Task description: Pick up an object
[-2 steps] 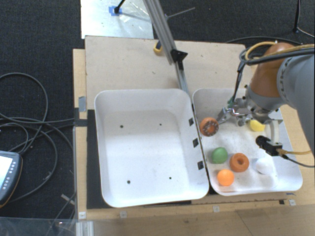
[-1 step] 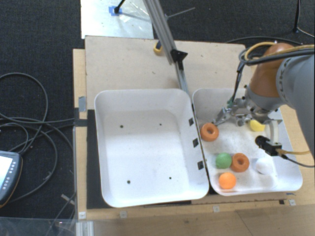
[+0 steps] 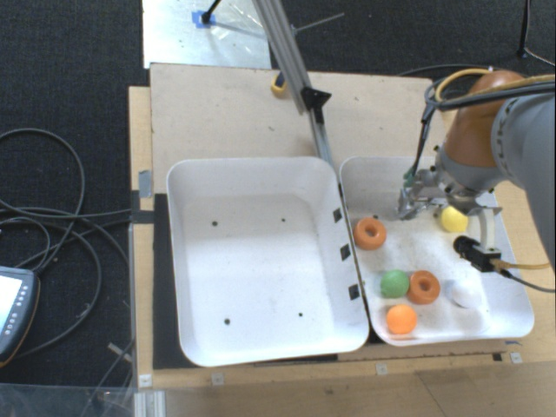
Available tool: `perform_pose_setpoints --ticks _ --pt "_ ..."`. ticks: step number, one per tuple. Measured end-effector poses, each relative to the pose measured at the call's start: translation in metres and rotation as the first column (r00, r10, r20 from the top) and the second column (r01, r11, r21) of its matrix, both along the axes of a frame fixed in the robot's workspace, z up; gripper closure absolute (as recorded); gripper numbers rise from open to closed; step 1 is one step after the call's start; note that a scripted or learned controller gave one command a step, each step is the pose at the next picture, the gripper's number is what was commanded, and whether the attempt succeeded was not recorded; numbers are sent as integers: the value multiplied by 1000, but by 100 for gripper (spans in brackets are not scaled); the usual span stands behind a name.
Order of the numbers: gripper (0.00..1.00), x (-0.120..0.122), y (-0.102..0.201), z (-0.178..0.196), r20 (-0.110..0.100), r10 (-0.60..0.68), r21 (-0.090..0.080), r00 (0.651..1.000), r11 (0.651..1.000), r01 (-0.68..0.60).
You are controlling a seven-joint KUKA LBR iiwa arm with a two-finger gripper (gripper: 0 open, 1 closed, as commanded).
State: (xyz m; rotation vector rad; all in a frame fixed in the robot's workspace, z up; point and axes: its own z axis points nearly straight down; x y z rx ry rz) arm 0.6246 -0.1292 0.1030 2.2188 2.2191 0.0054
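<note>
Over the far end of the right bin (image 3: 519,313): gripper (image 3: 415,201), hung low from the grey and orange wrist (image 3: 476,137), close above the white floor. Cannot tell from this slant whether wide or narrow; too small and too dark against the wrist. Nothing visibly held.

Six loose pieces on that floor. Nearest two, one to each side:
- orange ring (image 3: 370,233), toward the left bin (image 3: 261,259) and a little nearer the camera than the gripper, close beside the dividing wall. Lies flat, hole up, so no long axis to line up with; any approach angle as good as another.
- yellow piece (image 3: 453,219), just beside the gripper on the arm's side, partly tucked under the wrist. Possibly a ball, though half hidden.

Farther off, toward the near rim: green ball (image 3: 394,283) touching or almost touching a second ring (image 3: 424,287), orange ball (image 3: 400,319) just below them, white piece (image 3: 465,294) hard to make out against the bin.

Judged as the search-and-descend step, with no grasp made yet. Best bet the orange ring: apart from its neighbours and in plain sight. Calls for a short shift toward the divider and the camera, then straight down across the rim. Risk: wall close on one side, little room there.
</note>
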Motion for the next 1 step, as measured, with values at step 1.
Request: perform_pose_setpoints --ticks 1 --pt "100 -2 2 64 3 3 -1 1000 1000 -3"
